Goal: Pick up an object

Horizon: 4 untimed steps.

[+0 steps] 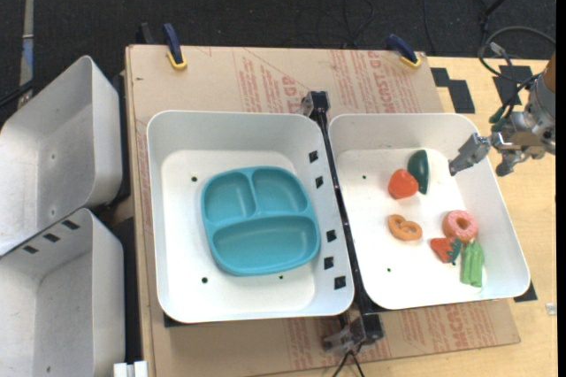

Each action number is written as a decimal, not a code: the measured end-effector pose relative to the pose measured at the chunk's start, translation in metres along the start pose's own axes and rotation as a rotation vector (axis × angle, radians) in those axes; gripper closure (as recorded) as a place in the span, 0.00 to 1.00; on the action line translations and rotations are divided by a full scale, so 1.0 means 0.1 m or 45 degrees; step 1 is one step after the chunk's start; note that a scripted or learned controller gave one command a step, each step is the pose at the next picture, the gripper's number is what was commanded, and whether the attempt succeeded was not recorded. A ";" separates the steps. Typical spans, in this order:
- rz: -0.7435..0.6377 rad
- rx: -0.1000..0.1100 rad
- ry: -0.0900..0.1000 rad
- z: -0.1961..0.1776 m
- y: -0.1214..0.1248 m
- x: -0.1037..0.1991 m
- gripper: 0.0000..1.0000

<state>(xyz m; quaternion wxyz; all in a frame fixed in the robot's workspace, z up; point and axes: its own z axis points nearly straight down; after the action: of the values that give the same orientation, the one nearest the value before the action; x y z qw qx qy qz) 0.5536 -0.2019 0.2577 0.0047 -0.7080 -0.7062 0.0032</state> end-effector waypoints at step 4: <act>-0.003 -0.008 -0.001 1.64 0.15 0.11 0.00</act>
<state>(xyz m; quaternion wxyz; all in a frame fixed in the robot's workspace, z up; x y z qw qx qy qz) 0.5665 -0.1906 0.0932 0.0021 -0.7073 -0.7070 0.0012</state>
